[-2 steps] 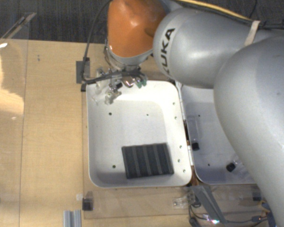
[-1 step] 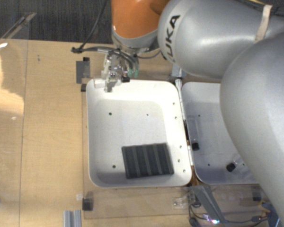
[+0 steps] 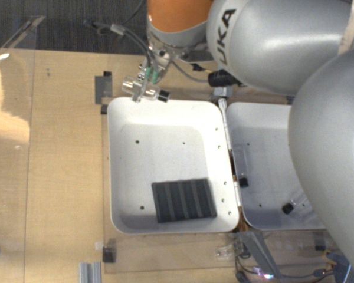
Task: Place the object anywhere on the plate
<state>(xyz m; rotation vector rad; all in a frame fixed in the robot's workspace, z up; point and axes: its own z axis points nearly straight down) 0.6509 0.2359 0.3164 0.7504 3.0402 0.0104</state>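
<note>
A dark grey ribbed rectangular plate (image 3: 183,200) lies flat in the left bin (image 3: 127,158), near its front wall and right of centre. Nothing rests on the plate. The arm's orange band (image 3: 174,7) and grey wrist hang above the far edge of the left bin. The gripper end (image 3: 143,87), with small metal fittings and green connectors, sits over the bin's far left corner. Its lower part is too small and cluttered to read. In the right bin (image 3: 259,158) lie two small dark pieces, one (image 3: 243,182) by the left wall and another (image 3: 288,207) near the front.
The bulky grey arm body (image 3: 283,40) covers the upper right and much of the right bin. Black cables (image 3: 115,29) run along the back. A wooden bench (image 3: 47,158) extends left of the bins, with small black clamps (image 3: 104,88) at the bin corners.
</note>
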